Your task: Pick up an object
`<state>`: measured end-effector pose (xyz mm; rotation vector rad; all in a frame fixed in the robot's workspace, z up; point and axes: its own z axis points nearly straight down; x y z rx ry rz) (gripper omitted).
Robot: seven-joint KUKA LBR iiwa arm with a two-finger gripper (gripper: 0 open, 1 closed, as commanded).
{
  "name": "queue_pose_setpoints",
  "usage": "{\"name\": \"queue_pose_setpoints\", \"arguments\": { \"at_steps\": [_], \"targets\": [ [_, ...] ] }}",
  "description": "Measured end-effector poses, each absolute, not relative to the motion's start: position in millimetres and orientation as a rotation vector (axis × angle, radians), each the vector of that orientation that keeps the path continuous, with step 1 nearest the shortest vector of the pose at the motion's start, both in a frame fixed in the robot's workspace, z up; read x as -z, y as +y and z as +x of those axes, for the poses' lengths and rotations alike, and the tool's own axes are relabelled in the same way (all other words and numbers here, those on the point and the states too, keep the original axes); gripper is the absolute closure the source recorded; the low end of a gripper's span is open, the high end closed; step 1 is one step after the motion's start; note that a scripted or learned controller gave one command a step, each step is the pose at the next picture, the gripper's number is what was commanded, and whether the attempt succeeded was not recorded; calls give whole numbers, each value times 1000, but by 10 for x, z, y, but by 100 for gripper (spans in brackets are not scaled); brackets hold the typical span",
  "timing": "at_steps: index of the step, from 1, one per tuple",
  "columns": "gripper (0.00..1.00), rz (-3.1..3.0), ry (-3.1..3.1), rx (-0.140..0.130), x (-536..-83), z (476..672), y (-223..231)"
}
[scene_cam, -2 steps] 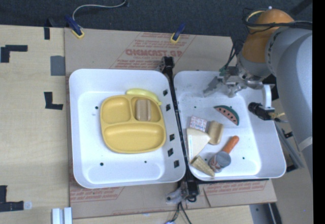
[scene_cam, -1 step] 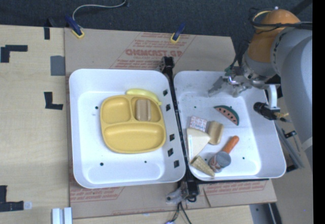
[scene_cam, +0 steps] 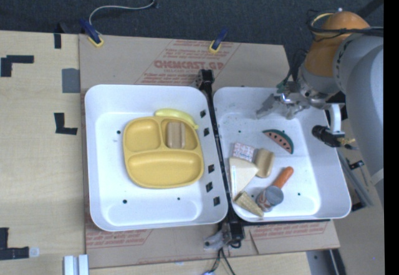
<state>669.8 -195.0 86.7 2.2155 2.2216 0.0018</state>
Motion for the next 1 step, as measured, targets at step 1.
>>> {"name": "queue_pose_setpoints", "arguments": {
  "at_steps": [1],
  "targets": [
    [0, 2215, 2222, -2, -867, 6699, -1987]
  ]
}}
